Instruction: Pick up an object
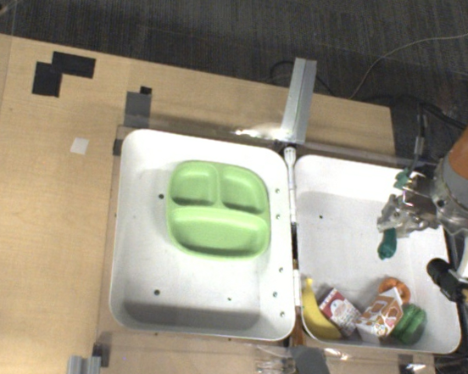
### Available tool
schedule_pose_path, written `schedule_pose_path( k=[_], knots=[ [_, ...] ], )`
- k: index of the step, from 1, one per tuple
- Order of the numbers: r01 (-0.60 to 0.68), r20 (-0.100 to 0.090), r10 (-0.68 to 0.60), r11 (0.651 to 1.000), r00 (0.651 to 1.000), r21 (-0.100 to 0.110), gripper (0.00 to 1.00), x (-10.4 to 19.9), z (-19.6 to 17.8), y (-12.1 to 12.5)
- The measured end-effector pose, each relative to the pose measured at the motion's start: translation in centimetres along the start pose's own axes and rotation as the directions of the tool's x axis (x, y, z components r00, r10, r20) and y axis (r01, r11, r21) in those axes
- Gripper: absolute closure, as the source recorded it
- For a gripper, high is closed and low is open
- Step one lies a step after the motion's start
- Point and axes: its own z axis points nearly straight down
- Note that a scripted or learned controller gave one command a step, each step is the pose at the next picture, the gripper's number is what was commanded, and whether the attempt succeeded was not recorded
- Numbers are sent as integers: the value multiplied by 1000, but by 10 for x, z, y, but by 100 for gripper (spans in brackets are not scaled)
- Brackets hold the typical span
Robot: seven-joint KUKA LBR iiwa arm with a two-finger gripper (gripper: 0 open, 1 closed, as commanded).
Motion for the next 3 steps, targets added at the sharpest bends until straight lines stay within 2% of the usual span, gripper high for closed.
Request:
schedule_pose_path(
  k=[1,2,3],
  knots=[
    [-322,2,322,947,947,3,100,1,-6,9],
    [-155,1,155,988,988,3,100,-24,28,0],
    [-53,0,53,999,999,3,100,59,14,-23]
  ],
)
